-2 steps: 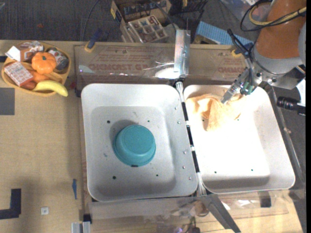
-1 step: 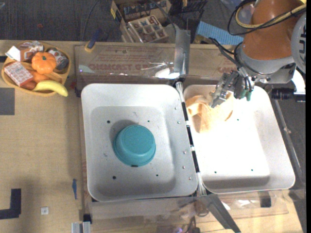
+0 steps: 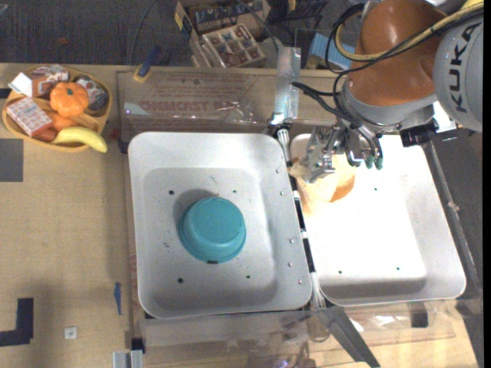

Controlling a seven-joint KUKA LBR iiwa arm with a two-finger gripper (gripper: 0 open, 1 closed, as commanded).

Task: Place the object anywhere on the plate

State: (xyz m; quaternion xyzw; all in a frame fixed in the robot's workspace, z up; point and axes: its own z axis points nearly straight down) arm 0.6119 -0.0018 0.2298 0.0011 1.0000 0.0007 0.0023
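Right now the metal two-finger gripper (image 3: pixel 340 153) hangs by the right white bin's (image 3: pixel 399 271) upper-left rim, over a pale orange wedge-shaped object (image 3: pixel 331 186). Whether it grips, I cannot tell. Across the divide, the round teal plate (image 3: pixel 212 229) sits mid-left bin (image 3: pixel 153 167), open floor all round.

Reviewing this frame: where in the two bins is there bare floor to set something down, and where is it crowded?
Left bin: free around the teal plate. Right bin: near and right floor free; crowded at its far-left corner, where the gripper hangs over an orange object.
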